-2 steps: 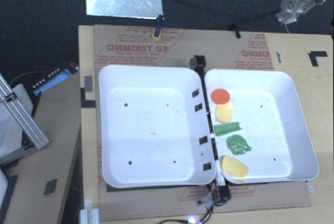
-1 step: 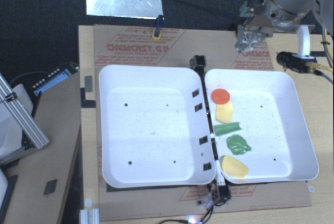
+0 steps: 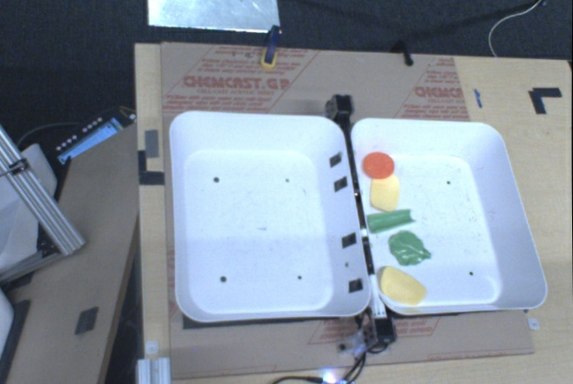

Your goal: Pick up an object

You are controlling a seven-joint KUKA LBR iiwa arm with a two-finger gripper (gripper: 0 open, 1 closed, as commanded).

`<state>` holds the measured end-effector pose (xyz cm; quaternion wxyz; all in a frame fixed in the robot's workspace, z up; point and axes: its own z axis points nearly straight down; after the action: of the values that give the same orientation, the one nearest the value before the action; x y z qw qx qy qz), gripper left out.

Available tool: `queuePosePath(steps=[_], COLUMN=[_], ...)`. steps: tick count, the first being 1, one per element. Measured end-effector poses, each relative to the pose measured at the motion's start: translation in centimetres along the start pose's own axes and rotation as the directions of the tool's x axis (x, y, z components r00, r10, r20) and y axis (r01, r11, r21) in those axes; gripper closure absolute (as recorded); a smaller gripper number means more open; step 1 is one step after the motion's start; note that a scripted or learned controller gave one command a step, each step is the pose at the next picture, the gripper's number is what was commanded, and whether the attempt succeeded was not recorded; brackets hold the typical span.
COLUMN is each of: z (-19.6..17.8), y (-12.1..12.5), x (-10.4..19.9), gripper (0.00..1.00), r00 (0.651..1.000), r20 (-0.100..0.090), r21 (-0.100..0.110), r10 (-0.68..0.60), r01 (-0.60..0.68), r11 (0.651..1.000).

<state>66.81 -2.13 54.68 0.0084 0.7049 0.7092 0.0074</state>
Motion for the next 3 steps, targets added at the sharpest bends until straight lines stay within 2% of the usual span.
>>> queuePosePath(steps=[1, 2, 3], z=[10.1, 22.6, 13.4], y=[-0.3, -1.5, -0.2], x=[12.0, 18.9, 22.6], gripper=[1.00, 1.00, 1.00], r00=[1.000, 1.000, 1.000], r20=[-0.005, -0.002, -0.007], r21=[0.029, 0.032, 0.011], r10=[-0.009, -0.004, -0.003], r01=[0.009, 0.005, 0.003], r11=[1.000, 0.999, 1.000])
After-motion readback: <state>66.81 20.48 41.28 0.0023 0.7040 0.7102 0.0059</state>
